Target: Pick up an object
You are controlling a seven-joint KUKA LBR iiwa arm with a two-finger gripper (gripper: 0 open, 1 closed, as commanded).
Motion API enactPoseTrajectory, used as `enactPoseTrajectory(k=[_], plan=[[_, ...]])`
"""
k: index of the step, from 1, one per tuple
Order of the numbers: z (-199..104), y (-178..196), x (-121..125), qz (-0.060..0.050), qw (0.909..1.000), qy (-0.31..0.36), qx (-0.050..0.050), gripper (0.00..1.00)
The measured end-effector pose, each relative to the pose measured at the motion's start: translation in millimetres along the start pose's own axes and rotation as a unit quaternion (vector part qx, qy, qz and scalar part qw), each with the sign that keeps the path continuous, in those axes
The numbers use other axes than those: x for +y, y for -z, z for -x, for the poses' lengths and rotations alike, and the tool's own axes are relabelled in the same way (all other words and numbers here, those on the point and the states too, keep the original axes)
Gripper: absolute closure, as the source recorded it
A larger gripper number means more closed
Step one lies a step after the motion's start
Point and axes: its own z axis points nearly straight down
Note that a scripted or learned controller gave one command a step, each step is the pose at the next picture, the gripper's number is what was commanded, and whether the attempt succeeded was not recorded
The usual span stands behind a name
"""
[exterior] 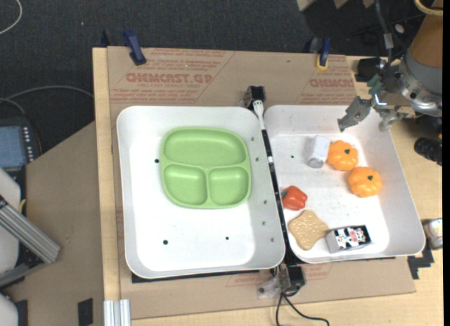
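The right bin [394, 150] holds several small items: a white-grey cylinder [318, 151], two orange pumpkin-like toys [342, 155] [364, 181], a red pepper toy [294, 196], a tan cracker [308, 228] and a small printed box [348, 238]. My gripper [369, 116] hangs over the bin's far right corner, above and behind the upper orange toy. Its fingers stand apart, open, with nothing between them.
A green divided plate [206, 166] lies in the left bin [140, 198]. A black ridge [268, 170] marks where the two bins meet. Blue clamps [133, 47] hold the cardboard sheet at the back. Bare white floor lies in the right bin's near right part.
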Motion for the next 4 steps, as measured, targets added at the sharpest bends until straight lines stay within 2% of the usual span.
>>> enactPoseTrajectory(k=[1, 2, 3, 4], plan=[[-121, -4, -89, -0.004, 1.0000, 0.006, 0.003, 0.00], [-103, -73, -124, -0.005, 1.0000, -0.002, 0.001, 0.00], [-130, 75, -118, 0.009, 1.0000, 0.002, 0.001, 0.00], [-129, 77, -120, 0.002, 1.0000, 0.000, 0.000, 1.00]])
